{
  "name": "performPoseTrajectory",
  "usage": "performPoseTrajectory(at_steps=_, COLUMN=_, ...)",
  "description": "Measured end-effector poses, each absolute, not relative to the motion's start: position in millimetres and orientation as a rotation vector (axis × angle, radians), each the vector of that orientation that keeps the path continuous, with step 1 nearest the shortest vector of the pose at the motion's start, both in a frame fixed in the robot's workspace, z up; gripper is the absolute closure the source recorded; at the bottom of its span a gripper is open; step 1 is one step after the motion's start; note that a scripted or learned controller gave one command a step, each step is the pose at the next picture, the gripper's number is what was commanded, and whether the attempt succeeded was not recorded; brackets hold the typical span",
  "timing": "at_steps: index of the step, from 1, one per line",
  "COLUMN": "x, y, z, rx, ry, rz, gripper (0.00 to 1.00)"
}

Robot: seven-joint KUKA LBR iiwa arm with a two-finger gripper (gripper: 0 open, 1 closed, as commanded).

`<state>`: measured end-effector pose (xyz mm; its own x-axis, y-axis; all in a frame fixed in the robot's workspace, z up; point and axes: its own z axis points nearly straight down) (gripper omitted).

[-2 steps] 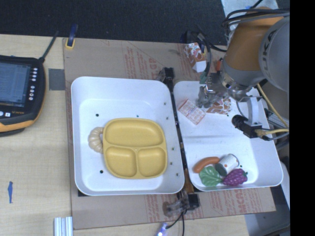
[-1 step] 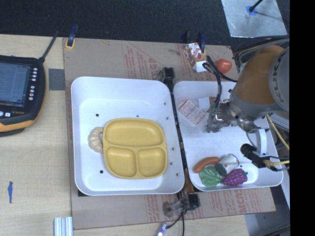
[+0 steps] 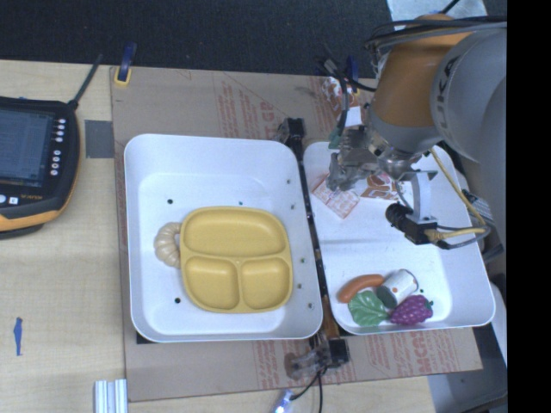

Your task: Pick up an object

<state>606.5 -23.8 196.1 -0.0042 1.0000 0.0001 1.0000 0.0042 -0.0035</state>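
Observation:
My gripper (image 3: 344,177) hangs low over the far left corner of the right bin (image 3: 465,304), right above a red and white patterned packet (image 3: 337,200) that lies flat there. The gripper's body hides part of the packet. At the near end of the same bin lie an orange sausage-shaped piece (image 3: 358,286), a green leafy toy (image 3: 368,309), a purple bunch of grapes (image 3: 411,311) and a small white and dark cylinder (image 3: 397,286), all close together.
The left bin (image 3: 146,188) holds a yellow divided plate (image 3: 234,258) with a beige bread-like piece (image 3: 166,243) against its left side. An orange and black tablet (image 3: 30,162) lies on the bench at far left. Cables trail along the right bin's right side.

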Motion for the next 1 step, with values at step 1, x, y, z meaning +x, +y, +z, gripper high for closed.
performPoseTrajectory(at_steps=1, x=629.0, y=-94.7, z=141.7, rx=-2.217, ry=-2.223, rz=0.004, gripper=1.0)
